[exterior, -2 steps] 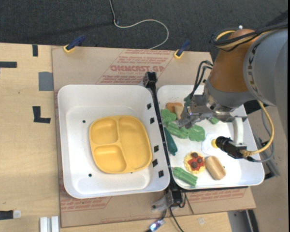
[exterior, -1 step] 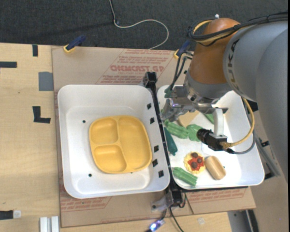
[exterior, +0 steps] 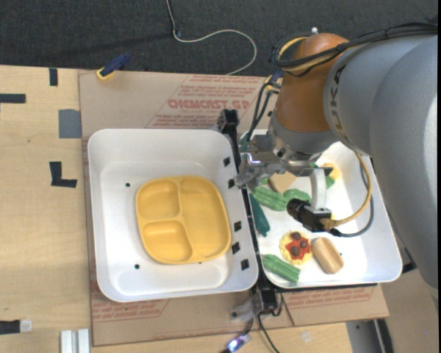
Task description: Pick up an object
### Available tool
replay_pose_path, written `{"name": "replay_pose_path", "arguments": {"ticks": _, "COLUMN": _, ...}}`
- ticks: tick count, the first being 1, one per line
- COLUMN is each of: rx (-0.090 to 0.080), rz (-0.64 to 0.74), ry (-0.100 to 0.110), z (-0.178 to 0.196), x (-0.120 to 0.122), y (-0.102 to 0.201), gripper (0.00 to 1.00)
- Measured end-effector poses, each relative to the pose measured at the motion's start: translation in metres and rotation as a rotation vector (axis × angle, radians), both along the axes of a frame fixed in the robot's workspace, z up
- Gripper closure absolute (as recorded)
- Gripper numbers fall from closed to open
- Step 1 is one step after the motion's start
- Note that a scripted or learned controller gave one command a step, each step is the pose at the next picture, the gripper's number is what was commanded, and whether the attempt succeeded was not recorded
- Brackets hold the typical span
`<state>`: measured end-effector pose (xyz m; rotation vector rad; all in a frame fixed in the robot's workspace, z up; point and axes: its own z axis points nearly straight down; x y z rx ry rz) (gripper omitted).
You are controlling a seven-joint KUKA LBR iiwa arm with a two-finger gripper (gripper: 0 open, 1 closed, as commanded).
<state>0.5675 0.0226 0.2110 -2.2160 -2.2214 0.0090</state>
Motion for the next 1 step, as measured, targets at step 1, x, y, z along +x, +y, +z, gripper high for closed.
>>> {"name": "replay_pose_path", "arguments": {"ticks": 1, "rx": 0.001, "rz": -0.001, "ry": -0.004, "z": 0.0215, "x": -0.0005, "y": -0.0008, "gripper": 1.0}}
